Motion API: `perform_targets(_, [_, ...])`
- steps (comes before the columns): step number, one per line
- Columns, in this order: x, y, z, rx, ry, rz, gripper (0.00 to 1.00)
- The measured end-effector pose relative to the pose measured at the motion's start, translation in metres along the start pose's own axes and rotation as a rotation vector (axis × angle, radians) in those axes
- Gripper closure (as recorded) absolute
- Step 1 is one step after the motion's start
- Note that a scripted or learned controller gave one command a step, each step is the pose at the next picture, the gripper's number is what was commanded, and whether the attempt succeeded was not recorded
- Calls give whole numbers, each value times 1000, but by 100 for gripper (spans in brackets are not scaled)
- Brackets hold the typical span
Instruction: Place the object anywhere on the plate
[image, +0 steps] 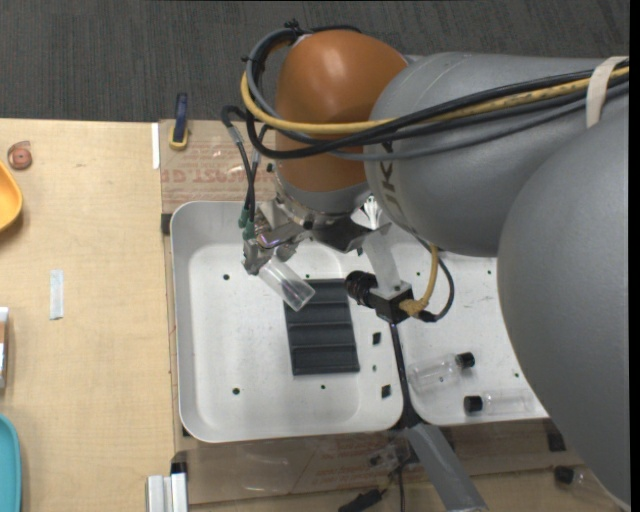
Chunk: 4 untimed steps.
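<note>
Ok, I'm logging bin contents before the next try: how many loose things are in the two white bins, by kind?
Black ribbed plate: 1
Clear vials: 3, namely the left-bin vial and two black-capped right-bin vials
Total: 4

The only lettering in the camera view stood on the strip of brown cardboard (205, 170) lying above the left white bin (200, 330). Faint reddish printing ran across it in a few lines, but it was too pale and blurred to be read. No other label, brand, number or sign was legible.
</note>
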<state>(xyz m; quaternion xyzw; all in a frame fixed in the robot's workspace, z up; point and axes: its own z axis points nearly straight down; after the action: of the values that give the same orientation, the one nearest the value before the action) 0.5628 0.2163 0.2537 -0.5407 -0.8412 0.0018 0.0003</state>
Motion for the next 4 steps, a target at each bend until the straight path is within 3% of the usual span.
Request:
perform_targets(1, [-23,27,74,1,0,-64,100])
perform_targets(2, [5,-25,34,0,1,-334,100])
perform_targets(3, [22,-56,-68,-2,-1,-358,100])
perform_targets(4, [25,-37,-37,0,0,-495,100])
